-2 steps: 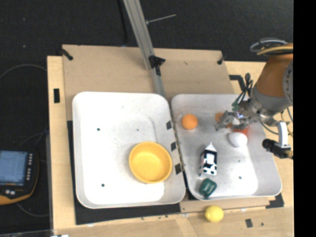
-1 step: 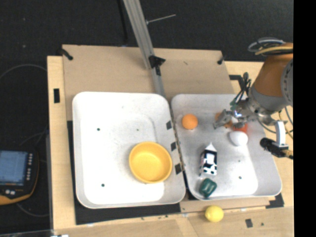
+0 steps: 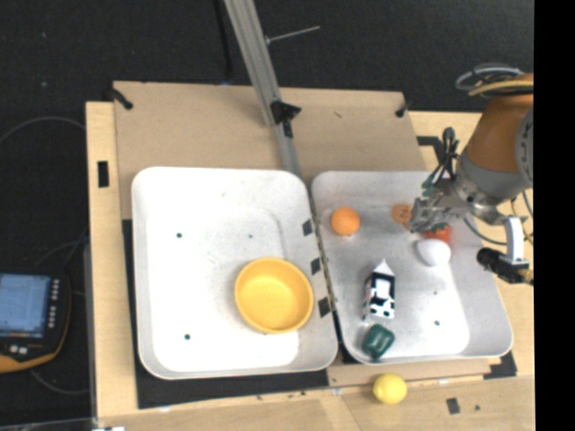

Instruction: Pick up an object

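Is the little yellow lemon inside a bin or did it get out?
Out. The lemon sits on the brown bench, just past the front rim of the right bin.

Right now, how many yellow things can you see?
2. A yellow bowl sits in the left bin, near its front right corner. A yellow lemon lies on the bench, in front of the right bin. I see none hidden.

Even overhead light, fairly bright; the white bins (image 3: 225, 196) glare slightly, shadows stay short and soft, and the whole picture is mildly blurred.
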Robot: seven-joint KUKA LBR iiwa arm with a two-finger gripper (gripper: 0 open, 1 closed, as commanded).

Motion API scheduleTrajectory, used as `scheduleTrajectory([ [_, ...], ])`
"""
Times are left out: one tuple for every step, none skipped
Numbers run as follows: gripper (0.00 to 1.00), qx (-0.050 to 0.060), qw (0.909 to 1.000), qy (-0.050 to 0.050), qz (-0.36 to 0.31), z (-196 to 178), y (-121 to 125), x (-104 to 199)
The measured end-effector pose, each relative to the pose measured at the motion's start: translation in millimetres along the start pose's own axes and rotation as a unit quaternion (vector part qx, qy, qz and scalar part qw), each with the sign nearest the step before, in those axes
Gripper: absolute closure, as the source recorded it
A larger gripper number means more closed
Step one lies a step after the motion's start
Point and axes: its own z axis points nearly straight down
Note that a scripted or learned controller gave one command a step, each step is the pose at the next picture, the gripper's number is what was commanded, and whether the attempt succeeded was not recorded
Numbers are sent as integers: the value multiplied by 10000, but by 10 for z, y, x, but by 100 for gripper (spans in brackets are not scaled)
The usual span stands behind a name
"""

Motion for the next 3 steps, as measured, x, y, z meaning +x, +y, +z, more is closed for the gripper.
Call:
scheduleTrajectory([
  [100, 29, 10000, -34, 15, -614, 28, -101],
  [100, 31, 10000, -31, 6, -1163, 48, -119],
  [100, 63, 10000, -17, -3, -1070, -69, 415],
])
